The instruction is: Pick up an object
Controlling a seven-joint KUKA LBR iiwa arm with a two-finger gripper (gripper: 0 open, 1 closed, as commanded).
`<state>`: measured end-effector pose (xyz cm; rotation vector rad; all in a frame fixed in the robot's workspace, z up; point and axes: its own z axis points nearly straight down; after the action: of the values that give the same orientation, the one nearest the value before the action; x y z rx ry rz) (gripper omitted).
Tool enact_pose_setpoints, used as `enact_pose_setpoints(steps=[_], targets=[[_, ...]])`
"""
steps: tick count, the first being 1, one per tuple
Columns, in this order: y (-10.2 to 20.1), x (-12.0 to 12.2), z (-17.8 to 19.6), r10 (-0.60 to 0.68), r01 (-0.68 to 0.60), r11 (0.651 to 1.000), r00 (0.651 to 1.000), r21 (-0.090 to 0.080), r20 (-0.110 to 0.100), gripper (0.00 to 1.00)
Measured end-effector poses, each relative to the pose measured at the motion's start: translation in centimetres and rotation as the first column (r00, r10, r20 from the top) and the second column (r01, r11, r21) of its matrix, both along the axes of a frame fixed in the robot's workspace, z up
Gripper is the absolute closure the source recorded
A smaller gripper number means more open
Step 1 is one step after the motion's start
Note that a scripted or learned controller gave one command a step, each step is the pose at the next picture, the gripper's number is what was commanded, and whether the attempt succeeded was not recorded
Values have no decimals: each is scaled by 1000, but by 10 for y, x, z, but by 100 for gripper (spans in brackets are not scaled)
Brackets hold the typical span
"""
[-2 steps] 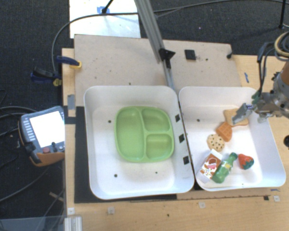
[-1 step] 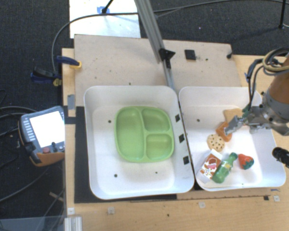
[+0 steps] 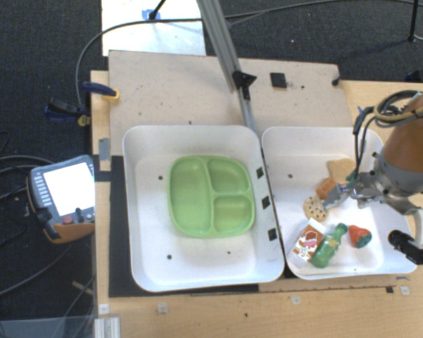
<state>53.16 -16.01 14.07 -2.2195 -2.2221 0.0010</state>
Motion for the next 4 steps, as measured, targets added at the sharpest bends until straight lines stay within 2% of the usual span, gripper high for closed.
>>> enact_pose_setpoints(steps=[1,2,3,4], targets=[[0,2,-48,0,0,1000,1000,2,4,0],[1,6,-33,2,-2,1000,1000,1,15,100],[-4,-2,18,2,-2,1000,1000,-2,6,100],[-6,-5,81,3,-3,1000,1000,-2,8,100]])
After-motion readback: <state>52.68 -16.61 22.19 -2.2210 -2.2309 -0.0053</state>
